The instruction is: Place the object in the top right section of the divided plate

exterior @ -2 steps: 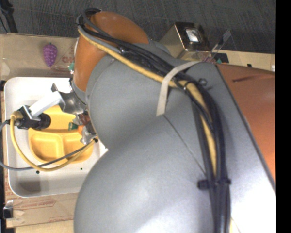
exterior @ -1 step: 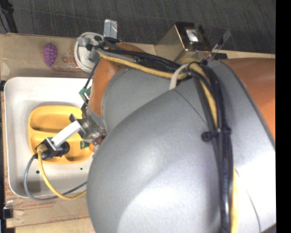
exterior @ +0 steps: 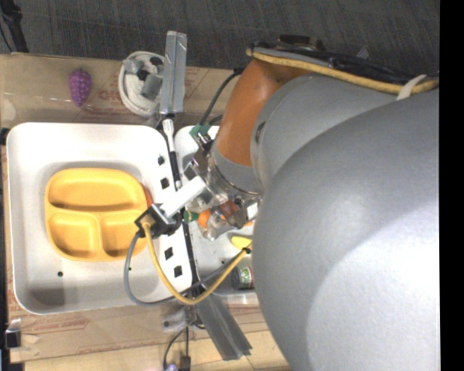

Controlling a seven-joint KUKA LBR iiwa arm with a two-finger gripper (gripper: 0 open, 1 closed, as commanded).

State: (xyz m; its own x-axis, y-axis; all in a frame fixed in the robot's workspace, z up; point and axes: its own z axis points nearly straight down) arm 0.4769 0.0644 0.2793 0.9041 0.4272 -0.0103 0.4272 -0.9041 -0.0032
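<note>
A yellow divided plate lies in the left white bin, with one long section on its upper side and two smaller ones below. My gripper hangs over the left part of the right bin, just right of the wall between the bins. The wrist and cables cover it. A small orange object shows right beside the gripper, and a yellow piece lies just below. I cannot tell whether either one is held. The big grey arm hides most of the right bin.
On the bench behind the left bin lies a purple grape-like object. A white round holder sits next to it. A metal bar runs along the divider between the bins. Yellow and grey cables loop over the left bin's right edge.
</note>
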